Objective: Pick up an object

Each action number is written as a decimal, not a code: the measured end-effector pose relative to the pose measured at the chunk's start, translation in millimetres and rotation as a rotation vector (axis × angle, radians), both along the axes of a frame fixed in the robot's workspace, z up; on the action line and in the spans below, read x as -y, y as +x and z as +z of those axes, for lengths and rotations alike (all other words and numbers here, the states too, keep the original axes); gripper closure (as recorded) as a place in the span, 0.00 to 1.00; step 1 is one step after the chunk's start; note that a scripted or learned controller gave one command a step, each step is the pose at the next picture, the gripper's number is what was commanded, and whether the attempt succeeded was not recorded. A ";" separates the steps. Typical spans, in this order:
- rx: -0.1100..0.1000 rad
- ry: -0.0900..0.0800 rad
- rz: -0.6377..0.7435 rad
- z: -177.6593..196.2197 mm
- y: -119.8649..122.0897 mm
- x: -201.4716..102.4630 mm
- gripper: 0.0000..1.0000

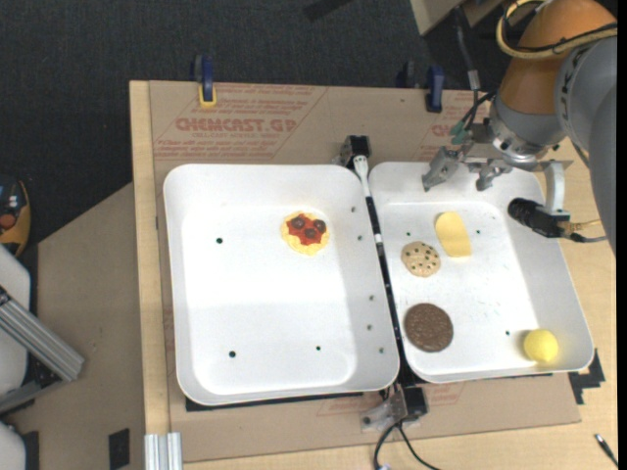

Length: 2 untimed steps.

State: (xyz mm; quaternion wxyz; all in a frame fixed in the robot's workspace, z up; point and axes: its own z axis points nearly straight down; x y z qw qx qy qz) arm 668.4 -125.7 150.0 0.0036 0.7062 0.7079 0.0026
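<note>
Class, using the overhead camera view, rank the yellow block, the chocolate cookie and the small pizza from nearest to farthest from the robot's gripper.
1. Yellow block, right bin, just below the gripper.
2. Chocolate cookie, right bin, near the front edge.
3. Small pizza, in the left bin.

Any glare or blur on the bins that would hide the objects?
Camera view: lighting even, no strong glare on the left bin or right bin; pizza, cookie and ball sharp, with faint shadows; gripper slightly soft.
</note>
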 end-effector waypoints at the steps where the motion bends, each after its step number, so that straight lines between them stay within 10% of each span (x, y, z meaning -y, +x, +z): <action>1: -0.005 0.003 -0.008 -64.3 -80.5 -6.7 0.00; 2: -0.011 0.003 -0.001 -65.1 -86.5 -28.1 0.00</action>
